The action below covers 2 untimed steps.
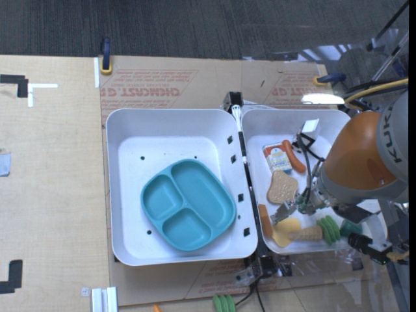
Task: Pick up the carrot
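Orange, slim carrot (294, 158) lies slantwise in the right bin (255, 174); tool (290, 208) state unclear.

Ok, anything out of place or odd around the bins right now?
One thing: a green toy lies on the bench below the left bin, outside both bins. The blue tray sits askew in that bin. Nothing looks spilled or damaged.

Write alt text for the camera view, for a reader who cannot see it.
The gripper hovers low in the right bin among toy foods, near a carrot and a slice of bread. The left bin holds a teal divided plate.
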Tool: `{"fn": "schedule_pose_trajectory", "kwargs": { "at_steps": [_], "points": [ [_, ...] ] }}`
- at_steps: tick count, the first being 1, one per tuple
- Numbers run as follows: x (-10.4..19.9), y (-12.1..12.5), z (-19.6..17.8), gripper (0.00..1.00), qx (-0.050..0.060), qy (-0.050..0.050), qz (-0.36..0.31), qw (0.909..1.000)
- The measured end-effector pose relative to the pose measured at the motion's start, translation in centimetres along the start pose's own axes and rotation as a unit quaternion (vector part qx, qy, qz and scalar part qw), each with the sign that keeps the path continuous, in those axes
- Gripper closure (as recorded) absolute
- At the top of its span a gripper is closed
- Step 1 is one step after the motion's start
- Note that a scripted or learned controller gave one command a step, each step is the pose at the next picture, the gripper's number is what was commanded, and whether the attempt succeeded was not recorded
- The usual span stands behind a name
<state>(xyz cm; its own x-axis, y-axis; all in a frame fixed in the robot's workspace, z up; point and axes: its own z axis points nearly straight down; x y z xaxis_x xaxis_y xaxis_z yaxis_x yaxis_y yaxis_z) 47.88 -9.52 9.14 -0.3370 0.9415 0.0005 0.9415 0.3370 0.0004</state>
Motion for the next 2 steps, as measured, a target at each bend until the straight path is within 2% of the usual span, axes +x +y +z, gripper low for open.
{"fn": "schedule_pose_trajectory", "kwargs": {
  "at_steps": [1,2],
  "points": [
    [-0.17,0.11,-0.88,1.00,-0.001,-0.001,0.004,1.0000],
    [-0.17,0.11,-0.88,0.00,-0.001,-0.001,0.004,1.0000]
  ]
}}
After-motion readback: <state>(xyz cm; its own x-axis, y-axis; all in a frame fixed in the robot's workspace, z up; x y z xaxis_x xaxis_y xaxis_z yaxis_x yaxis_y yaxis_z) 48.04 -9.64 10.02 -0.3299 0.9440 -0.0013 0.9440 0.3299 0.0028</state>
